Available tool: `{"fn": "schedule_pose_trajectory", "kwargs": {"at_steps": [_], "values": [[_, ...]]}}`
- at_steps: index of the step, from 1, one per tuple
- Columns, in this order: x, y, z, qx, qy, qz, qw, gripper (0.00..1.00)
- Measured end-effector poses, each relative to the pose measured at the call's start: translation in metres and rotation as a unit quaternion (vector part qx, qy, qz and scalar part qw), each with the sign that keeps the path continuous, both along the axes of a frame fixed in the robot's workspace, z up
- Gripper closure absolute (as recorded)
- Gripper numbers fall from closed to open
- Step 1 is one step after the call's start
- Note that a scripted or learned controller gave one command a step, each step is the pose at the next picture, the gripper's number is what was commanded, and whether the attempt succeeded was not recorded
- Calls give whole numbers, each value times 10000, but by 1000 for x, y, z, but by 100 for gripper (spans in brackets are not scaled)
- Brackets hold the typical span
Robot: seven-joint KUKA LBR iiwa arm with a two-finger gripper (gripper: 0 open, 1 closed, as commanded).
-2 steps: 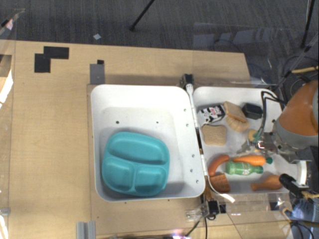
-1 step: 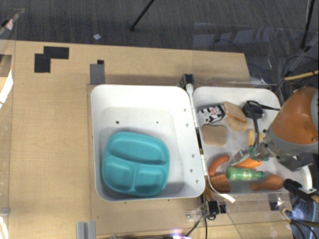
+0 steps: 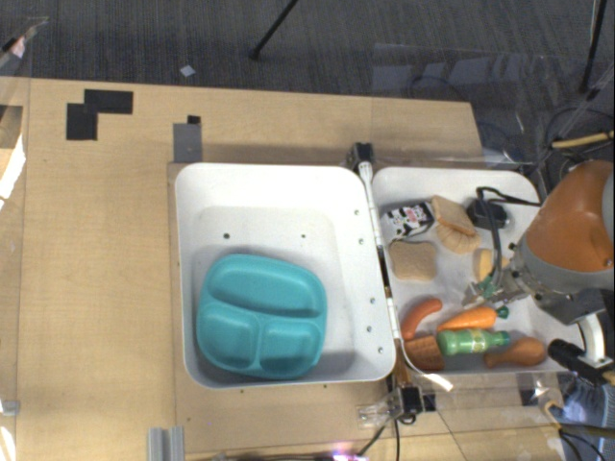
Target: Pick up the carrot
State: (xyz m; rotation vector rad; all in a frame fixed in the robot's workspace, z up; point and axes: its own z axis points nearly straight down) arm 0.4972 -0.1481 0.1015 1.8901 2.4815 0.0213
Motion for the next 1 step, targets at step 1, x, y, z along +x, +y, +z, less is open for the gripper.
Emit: {"fn": "schedule_pose_trajectory", "kwargs": {"at_steps": [1], "values": [[3,1,11,-9,-43,8,10000,100]]}}
